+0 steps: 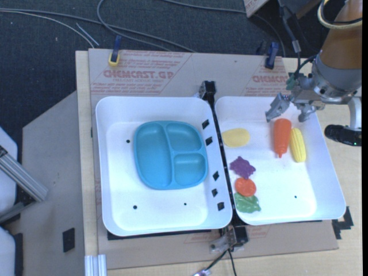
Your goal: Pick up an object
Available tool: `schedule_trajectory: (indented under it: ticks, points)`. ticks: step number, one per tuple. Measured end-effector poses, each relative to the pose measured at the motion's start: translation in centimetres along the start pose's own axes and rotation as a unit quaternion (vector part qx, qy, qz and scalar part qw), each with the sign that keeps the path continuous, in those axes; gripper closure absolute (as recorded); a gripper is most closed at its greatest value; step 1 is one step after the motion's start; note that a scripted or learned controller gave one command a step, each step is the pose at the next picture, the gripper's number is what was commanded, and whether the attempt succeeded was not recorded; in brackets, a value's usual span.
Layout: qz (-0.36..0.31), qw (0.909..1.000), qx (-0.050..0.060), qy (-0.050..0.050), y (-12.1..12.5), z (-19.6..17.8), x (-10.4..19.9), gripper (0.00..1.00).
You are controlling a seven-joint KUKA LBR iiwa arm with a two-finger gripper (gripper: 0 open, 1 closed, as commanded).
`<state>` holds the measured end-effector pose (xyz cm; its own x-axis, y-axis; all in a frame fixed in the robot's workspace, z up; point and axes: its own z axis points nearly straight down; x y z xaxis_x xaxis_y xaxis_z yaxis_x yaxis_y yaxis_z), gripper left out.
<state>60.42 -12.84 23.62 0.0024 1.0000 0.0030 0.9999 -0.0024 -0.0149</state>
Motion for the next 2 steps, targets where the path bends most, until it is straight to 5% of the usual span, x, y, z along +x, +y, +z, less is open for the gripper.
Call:
schedule_trajectory:
  ticks: [1,2]
  points:
    - [-0.001,1.0,-0.007,-0.001,0.2,-0.8,0.0,0.0]
    - [-0.002,1.0,-0.005,-0.001,0.6,3.6,0.5,0.0]
